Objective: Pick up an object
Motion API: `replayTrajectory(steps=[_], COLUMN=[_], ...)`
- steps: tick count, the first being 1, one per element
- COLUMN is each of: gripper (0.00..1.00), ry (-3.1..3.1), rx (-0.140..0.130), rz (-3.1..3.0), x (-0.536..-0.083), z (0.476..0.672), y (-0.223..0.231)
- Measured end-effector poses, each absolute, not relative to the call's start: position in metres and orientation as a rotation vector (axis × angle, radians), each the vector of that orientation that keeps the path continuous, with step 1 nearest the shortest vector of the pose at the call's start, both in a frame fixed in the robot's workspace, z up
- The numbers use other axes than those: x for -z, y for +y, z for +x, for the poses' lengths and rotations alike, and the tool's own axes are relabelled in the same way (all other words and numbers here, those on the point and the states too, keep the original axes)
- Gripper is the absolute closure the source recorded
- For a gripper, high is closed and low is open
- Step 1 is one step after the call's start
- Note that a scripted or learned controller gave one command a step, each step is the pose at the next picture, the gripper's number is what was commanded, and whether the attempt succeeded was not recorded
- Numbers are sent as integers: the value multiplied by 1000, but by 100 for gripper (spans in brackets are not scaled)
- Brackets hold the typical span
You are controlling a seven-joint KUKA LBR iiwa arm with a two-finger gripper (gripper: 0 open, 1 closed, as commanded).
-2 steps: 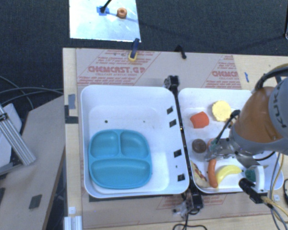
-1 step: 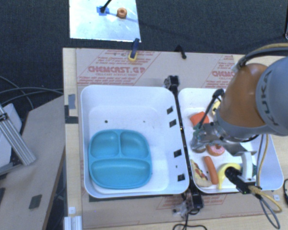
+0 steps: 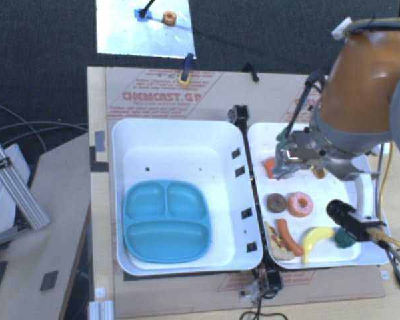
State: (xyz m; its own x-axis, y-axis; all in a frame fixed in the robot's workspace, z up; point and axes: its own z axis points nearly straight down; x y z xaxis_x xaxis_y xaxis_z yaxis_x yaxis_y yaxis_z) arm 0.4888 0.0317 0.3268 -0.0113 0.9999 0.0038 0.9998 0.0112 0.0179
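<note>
Orange stick-shaped piece (image 3: 288, 236): lay at the near edge of the right bin (image 3: 263, 135), just left of the banana.
Banana (image 3: 315, 240): yellow, curved, lay along the same near edge.
Teal object (image 3: 347, 240): sat just right of the banana and was partly hidden; shape not clear.
Blue plate (image 3: 165, 222): divided into three, lay flat in the near half of the left bin (image 3: 167, 139).
Brown ring (image 3: 276, 203): lay mid-bin on the right, just beside the pink donut.
Pink donut (image 3: 300, 204): lay flat, right of the brown ring and behind the banana.
Gripper (image 3: 287, 165): hung low over the far-left part of the right bin, behind the two rings. I could not tell whether it was spread or closed, and nothing could be seen pinched in it.
Red-orange piece (image 3: 270, 169): lay on the bin floor at the gripper's left side. I could not tell whether they touched.
Small orange piece (image 3: 318, 173): lay just right of the gripper, mostly covered by the wrist.
Arm (image 3: 363, 79): came in from the right, its orange band above the right bin.
Cardboard sheet (image 3: 167, 92): lay under both bins, its printed face showing behind them.
Shiny panel (image 3: 143, 32): lay farthest back, with a small orange ring (image 3: 169, 18) on it.
</note>
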Motion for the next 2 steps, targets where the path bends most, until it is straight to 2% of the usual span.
replayTrajectory(steps=[1,2], gripper=[100,100], ry=[2238,2215], rx=[13,-6], rz=[2218,2219], x=[-176,-221], z=[495,545], y=[102,55])
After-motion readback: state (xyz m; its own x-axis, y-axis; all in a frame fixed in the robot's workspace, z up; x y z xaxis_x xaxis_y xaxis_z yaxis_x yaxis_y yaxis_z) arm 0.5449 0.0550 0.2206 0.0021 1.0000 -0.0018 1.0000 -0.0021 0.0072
